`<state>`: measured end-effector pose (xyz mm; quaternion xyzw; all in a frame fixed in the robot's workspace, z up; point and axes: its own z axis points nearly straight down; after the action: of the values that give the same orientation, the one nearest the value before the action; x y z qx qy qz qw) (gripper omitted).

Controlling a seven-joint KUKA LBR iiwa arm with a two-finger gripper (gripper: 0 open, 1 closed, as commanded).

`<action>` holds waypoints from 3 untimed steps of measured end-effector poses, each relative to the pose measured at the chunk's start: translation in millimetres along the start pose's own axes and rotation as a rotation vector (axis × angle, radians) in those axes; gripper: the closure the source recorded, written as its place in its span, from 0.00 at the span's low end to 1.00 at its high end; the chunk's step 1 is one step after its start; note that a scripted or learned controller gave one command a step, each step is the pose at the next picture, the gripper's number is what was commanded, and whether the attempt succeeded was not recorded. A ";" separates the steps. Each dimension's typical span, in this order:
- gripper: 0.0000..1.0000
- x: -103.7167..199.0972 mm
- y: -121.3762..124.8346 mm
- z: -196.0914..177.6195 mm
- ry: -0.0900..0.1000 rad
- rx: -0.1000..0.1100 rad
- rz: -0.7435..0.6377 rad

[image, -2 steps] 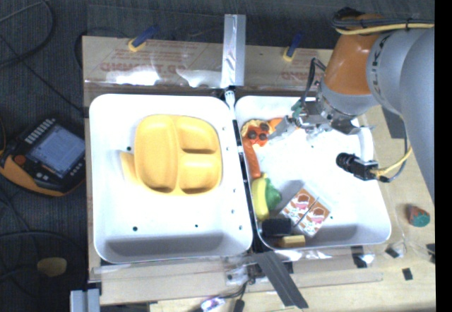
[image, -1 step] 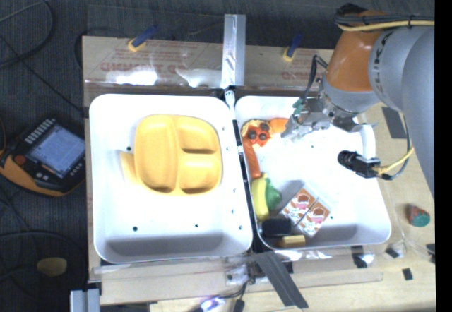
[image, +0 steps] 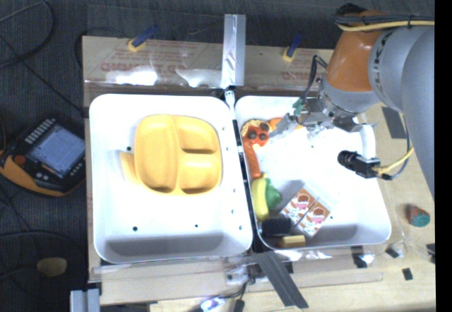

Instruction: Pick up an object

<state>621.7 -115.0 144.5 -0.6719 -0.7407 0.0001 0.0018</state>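
Dark carpet surrounds our bench. We see the left bin (image: pixel 106 233) holding a yellow divided tray (image: pixel 176 152). At three o'clock, the right bin (image: pixel 367 222) holds toy food (image: pixel 258 162) and a small printed box (image: pixel 307 210). We cannot tell the gripper's (image: pixel 311 116) opening.

A single fixed camera looks down from above the bench (image: pixel 395 162) at a slight slant. It stands far enough back to take in both white bins whole: the left bin (image: pixel 106 183) fills the centre-left of the frame, the right bin (image: pixel 353 212) the centre-right. Dark carpet (image: pixel 42 35) borders the top and left. The arm (image: pixel 395 56) enters from the upper right.
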 end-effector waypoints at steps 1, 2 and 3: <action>0.00 -11.0 -7.3 -44.4 -0.005 -0.002 -0.125; 0.00 11.1 -115.9 37.1 0.000 0.001 -0.001; 1.00 9.8 -115.3 28.0 -0.002 -0.001 0.001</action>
<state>505.9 -116.4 116.8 -0.6723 -0.7403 0.0004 0.0009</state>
